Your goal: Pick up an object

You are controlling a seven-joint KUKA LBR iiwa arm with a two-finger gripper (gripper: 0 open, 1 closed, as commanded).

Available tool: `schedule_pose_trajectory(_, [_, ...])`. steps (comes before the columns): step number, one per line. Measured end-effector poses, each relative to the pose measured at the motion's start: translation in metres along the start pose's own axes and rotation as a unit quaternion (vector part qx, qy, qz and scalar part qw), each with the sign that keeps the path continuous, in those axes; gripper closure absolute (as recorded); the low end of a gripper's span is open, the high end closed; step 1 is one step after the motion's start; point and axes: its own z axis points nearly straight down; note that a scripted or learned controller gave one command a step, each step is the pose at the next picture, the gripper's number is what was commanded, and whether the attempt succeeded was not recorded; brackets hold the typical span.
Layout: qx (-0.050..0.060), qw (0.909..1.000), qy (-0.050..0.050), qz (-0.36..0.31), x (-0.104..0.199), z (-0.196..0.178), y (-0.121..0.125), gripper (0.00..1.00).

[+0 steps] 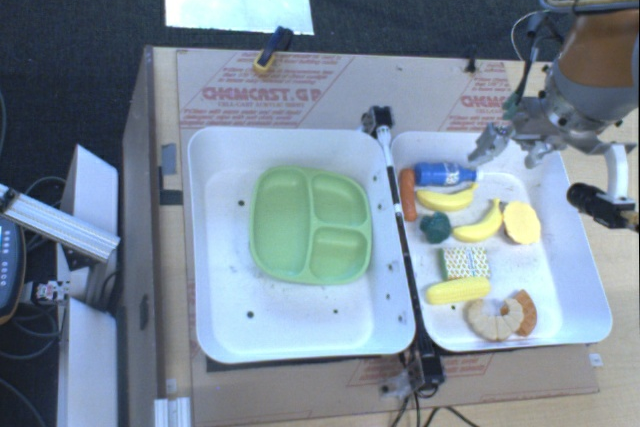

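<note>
Two white bins on a tabletop over dark carpet

Toy food (470,245) fills the right bin (590,300); a green divided plate (310,225) sits in the left bin (225,315). The jaws (510,143) hang upper right above the right bin, their spread unclear.

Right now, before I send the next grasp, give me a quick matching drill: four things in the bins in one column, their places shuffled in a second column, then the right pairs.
Things:
1. green divided plate
2. blue bottle
3. bagel
4. corn cob

Places:
A. near the front edge of the right bin, beside the corn cob
B. far end of the right bin, above a banana
C. middle of the left bin
D. just in front of the checkered block

Pairs: 1-C, 2-B, 3-A, 4-D
</note>
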Motion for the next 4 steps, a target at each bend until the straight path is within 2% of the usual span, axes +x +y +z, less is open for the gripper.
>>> schedule_pose_trajectory(1, [0.001,1.0000,0.000,0.001,0.017,0.107,-0.002,0.00])
schedule_pose_trajectory(2, [0.001,1.0000,0.000,0.000,0.024,0.136,0.001,0.00])
schedule_pose_trajectory(3, [0.001,1.0000,0.000,0.001,0.018,0.165,0.008,0.00])
schedule_pose_trajectory(4, [0.008,1.0000,-0.001,-0.001,0.017,0.167,0.056,0.00])
